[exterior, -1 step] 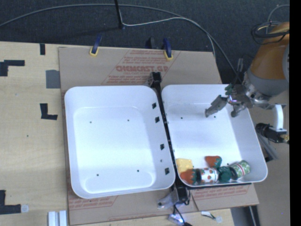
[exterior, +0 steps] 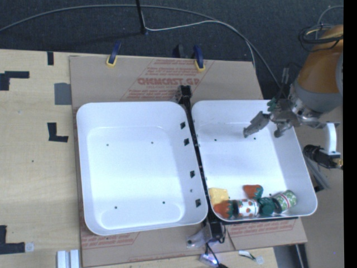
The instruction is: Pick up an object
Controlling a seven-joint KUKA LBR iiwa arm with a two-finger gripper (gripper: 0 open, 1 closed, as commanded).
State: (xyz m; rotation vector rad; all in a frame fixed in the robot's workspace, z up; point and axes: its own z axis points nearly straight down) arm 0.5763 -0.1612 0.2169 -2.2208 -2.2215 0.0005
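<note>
Above the right bin [exterior: 290, 149], the claw [exterior: 266, 126] hangs spread wide, well apart from the clustered toys [exterior: 254, 202] along its front wall.

A robotics lab bench, by the look of it: two shallow white plastic bins [exterior: 134, 116] sit clamped on a brown cardboard sheet [exterior: 162, 80] with blue-and-yellow spring clamps [exterior: 114, 54] at twelve o'clock, a grey-and-orange robot arm [exterior: 318, 82] at three o'clock, and black cables [exterior: 167, 24] trailing over dark carpet.

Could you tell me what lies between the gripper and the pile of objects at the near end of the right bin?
In the camera view, bare white bin floor separates the gripper from the pile of objects.
</note>
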